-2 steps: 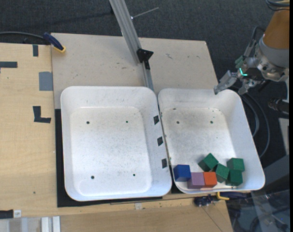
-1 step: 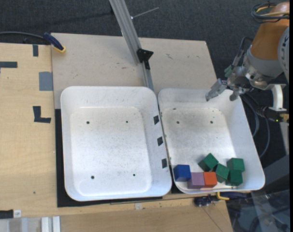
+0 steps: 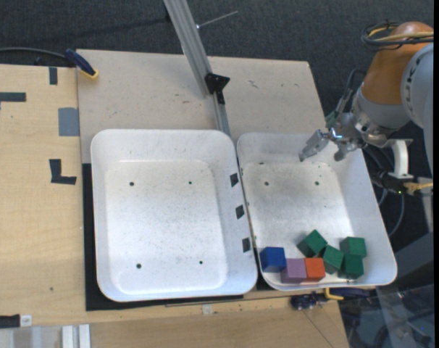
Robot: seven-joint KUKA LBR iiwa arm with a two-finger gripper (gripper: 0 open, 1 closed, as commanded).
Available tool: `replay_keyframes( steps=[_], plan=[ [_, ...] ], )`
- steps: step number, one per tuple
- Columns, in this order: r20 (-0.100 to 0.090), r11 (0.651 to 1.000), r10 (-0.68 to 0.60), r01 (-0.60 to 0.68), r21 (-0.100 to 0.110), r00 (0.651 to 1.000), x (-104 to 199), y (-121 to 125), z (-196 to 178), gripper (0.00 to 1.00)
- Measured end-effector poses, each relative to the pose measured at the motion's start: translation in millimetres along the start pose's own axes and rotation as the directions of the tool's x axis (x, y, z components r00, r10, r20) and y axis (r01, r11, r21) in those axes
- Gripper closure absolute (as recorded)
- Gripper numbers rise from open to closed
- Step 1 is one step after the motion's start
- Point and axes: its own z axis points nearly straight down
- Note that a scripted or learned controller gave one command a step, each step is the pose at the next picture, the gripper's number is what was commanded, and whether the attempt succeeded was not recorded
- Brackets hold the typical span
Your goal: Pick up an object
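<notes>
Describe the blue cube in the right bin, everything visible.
The blue cube is a small solid-coloured block, plain-faced, resting flat on the right bin's floor at its near left corner. Its right side meets the purple cube. It lies far from the claw, which hovers over the bin's far edge.

Small cubes clustered at the 6 o'clock end of the right-hand bin (image 3: 364,194): blue cube (image 3: 272,258) at the cluster's 9 o'clock edge; purple cube (image 3: 295,269) touching orange cube (image 3: 315,267); four green cubes (image 3: 339,252) grouped toward 3 o'clock, some tilted, one beside another.
</notes>
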Motion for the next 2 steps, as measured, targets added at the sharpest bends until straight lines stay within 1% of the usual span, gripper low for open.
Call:
replay_keyframes(
  steps=[1,2],
  plan=[
    [0.0,1.0,0.001,-0.001,0.001,1.0,-7.6,-1.5,48.5,0.0],
    [0.001,1.0,-0.001,0.001,-0.004,1.0,-7.0,0.0,35.0,1.0]
  ],
)
